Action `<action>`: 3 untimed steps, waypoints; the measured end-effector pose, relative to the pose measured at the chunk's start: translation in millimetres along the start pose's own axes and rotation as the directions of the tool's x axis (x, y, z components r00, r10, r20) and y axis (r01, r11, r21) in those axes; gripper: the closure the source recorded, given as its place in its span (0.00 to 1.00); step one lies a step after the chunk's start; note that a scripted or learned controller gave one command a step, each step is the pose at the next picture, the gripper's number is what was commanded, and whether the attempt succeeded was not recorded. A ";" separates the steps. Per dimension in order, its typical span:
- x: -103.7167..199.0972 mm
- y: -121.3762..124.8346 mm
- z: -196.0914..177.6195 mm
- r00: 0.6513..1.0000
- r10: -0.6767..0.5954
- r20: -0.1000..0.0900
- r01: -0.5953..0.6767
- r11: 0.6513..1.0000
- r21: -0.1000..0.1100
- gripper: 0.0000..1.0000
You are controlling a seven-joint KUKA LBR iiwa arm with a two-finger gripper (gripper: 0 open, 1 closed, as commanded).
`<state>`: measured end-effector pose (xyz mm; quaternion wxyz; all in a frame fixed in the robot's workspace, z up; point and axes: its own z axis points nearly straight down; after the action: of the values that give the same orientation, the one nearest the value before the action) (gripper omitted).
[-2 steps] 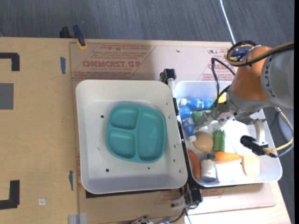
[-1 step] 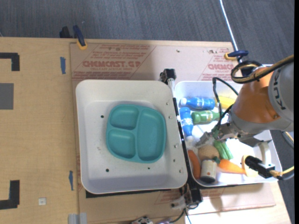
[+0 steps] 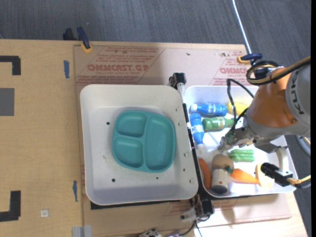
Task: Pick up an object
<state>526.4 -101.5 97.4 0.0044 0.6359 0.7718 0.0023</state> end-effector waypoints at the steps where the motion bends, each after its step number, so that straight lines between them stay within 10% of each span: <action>1: 0.0 -0.1 0.1 1.000 0.000 0.000 0.000 1.000 0.000 0.00; 2: -12.0 -48.9 10.6 0.997 -0.083 -0.003 0.083 0.997 0.004 0.00; 3: -67.5 -41.3 11.1 0.689 -0.725 -0.003 0.725 0.689 0.001 0.00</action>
<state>498.9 -175.7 86.2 0.0036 0.2801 0.9600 0.0002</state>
